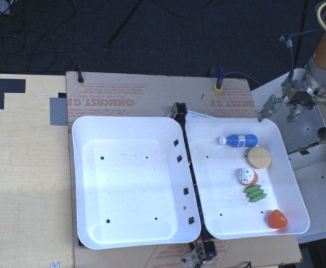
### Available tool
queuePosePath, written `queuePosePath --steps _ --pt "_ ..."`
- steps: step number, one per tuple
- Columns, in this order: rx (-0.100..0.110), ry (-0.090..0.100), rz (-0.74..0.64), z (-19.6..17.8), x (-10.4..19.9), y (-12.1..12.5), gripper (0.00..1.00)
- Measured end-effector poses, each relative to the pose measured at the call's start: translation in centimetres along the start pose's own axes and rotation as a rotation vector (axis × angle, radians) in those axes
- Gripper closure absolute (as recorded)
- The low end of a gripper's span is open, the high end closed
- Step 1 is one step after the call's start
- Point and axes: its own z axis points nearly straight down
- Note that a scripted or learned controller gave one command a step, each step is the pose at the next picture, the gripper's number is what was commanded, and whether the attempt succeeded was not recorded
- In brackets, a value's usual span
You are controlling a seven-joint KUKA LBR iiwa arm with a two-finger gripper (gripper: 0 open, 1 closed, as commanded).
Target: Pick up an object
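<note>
Two shallow white bins were set side by side on a cardboard sheet [152, 96] on the bench. The left bin [85, 144] and the right bin [288, 166] met along a black clipped seam. Five objects were gathered in the right bin, toward its right wall: a blue bottle [240, 140] lying on its side near the far edge; a tan disc [259, 157] just beside and nearer than it; a white speckled ball [246, 176] touching something orange; a green ridged piece [255, 193] close below; and a red-orange fruit [277, 219] at the near right corner. The gripper [288, 100] was held outside the bins, beyond the right bin's far right corner, nothing being seen between its parts; whether it was spread or closed could not be told.
</note>
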Motion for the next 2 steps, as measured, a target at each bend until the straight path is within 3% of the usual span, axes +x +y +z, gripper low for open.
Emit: queuePosePath --steps 1,2 --pt "0.001 -0.001 -0.004 -1.0 0.0 0.0 1.00" --pt "0.009 0.002 0.009 1.6 1.8 -7.0 1.00"
